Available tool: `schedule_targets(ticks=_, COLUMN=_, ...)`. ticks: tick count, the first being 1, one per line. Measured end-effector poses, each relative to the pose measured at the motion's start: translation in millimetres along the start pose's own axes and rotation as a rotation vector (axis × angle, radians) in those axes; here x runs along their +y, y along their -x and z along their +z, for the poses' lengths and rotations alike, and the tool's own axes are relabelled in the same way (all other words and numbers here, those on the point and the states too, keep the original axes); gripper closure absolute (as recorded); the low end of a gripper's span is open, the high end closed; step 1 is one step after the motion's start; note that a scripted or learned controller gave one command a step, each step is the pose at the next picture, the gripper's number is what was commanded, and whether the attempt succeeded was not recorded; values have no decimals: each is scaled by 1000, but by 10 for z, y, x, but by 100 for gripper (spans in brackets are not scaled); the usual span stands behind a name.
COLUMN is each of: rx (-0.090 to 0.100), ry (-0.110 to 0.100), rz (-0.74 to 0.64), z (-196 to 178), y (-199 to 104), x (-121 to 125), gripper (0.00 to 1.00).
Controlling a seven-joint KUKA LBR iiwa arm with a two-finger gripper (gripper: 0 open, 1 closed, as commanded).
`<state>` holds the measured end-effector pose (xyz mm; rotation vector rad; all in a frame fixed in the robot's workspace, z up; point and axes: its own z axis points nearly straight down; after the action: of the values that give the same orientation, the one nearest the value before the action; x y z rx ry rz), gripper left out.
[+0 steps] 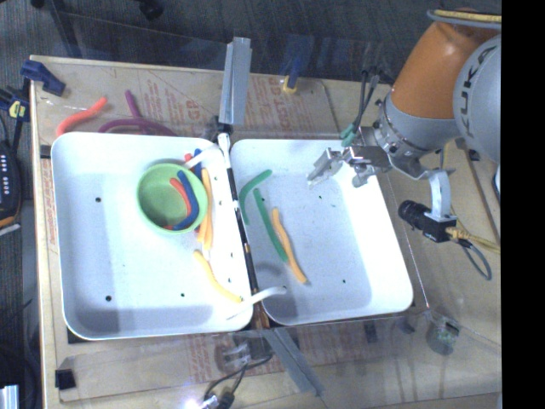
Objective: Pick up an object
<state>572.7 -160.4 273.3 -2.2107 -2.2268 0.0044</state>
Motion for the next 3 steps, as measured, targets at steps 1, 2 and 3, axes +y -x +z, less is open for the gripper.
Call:
schedule_targets(ticks=1, rx=-2, ry=2, rz=-27, z=1750, y=-378, x=317, gripper=0)
schedule_targets(ticks=2, rx=-4, ry=0, rz=-33, z=1651, y=-376, x=318, gripper=100)
schedule_targets(ticks=3, rx=-5, ry=0, rz=-34, z=1651, y=-375, x=318, gripper=0)
